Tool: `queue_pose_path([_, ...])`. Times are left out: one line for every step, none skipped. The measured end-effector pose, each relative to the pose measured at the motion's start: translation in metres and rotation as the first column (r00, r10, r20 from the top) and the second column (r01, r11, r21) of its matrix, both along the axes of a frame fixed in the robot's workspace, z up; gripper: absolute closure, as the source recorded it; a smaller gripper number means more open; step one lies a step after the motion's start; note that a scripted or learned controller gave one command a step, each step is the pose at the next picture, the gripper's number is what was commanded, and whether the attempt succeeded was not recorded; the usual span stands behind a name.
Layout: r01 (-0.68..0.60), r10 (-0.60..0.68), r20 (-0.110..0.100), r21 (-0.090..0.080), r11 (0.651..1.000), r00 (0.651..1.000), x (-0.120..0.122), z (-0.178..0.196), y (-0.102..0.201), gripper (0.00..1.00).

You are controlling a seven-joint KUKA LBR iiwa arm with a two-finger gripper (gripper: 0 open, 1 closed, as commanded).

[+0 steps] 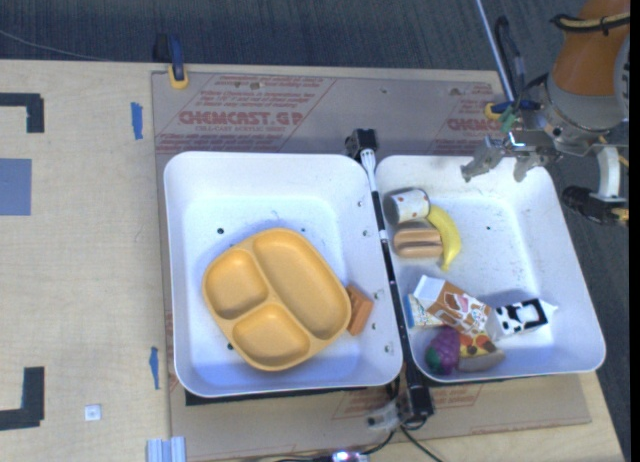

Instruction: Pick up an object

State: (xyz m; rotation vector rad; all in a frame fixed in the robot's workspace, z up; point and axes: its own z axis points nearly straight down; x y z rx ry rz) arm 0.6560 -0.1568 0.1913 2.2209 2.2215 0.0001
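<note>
My gripper (495, 170) hangs over the far edge of the right bin (560, 250), its two fingers spread apart with nothing between them. Below it in that bin lie a yellow banana (449, 240), a hot-dog bun (417, 242) and a small can (408, 204) near the left wall. Toward the front sit a printed packet (452, 310), a purple fruit (444, 350), a pizza slice (482, 352) and a black-and-white toy (524, 317).
The left bin (200, 200) holds a yellow divided plate (275, 297) with a small orange-brown block (359, 311) against its right side. A black clamp (361, 142) sits at the back where the bins meet. The arm's orange band (590, 50) is at the upper right.
</note>
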Motion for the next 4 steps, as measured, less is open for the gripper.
queue_pose_path([0.001, -0.001, 0.004, -0.002, 1.000, 1.000, -0.004, -0.082, 0.047, 0.00])
queue_pose_path([0.003, -0.003, 0.009, -0.007, 1.000, 1.000, -0.043, -0.103, 0.060, 0.00])
queue_pose_path([0.004, -0.003, 0.016, -0.011, 1.000, 1.000, -0.041, -0.091, 0.058, 1.00])
queue_pose_path([-0.002, 0.002, 0.005, 0.000, 1.000, 1.000, 0.012, 0.030, 0.102, 1.00])
